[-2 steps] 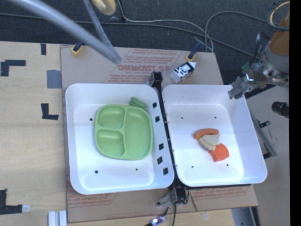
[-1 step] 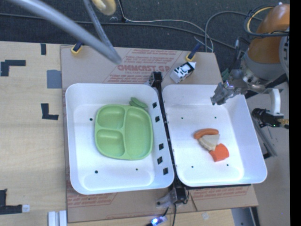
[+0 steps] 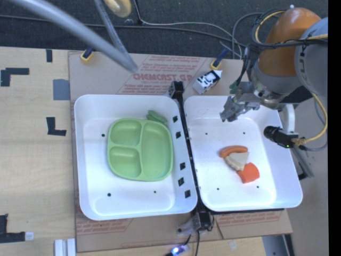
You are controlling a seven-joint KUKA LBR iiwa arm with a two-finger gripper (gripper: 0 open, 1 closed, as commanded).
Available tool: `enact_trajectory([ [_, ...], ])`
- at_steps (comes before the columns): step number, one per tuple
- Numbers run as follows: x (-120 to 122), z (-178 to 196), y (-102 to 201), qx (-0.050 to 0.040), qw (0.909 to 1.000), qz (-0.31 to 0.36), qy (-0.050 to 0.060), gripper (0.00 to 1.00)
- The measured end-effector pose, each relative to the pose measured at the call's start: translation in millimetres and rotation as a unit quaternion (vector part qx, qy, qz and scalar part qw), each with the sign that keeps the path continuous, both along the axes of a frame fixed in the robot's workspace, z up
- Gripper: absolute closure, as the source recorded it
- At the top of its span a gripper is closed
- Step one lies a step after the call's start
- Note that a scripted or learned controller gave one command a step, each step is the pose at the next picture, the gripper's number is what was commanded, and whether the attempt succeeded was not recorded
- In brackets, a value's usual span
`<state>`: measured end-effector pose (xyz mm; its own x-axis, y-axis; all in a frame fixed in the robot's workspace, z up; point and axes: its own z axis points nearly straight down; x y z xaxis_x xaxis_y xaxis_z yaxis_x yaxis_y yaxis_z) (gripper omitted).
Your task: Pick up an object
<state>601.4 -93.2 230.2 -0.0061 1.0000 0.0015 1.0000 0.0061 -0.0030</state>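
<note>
In the right bin [image 3: 213, 196] lies a small cluster: an orange curved strip [image 3: 233, 150], a tan wedge [image 3: 237, 161] and an orange-red chunk [image 3: 250, 173], touching one another. My gripper [image 3: 230, 112] hangs over the back of that bin, up and slightly left of the cluster, apart from it. Nothing shows between its fingers. The left bin [image 3: 85, 185] holds a green divided plate [image 3: 140, 149] with a small green piece [image 3: 156, 117] at its back rim.
A black divider [image 3: 183, 143] runs between the two bins. A small black-and-white object [image 3: 206, 80] sits on the cardboard behind the right bin. Cables loop behind the arm. A grey pole [image 3: 69, 20] crosses the upper left.
</note>
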Motion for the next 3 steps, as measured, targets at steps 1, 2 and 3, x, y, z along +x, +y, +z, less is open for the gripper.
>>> enact_trajectory([
  [1,-7,-6,59,0.0002,1.0000,0.000,0.000,1.00],
  [2,-31,-15,109,-0.0002,1.0000,0.000,0.001,1.00],
  [3,-45,-22,161,-0.0004,1.0000,0.000,0.000,1.00],
])
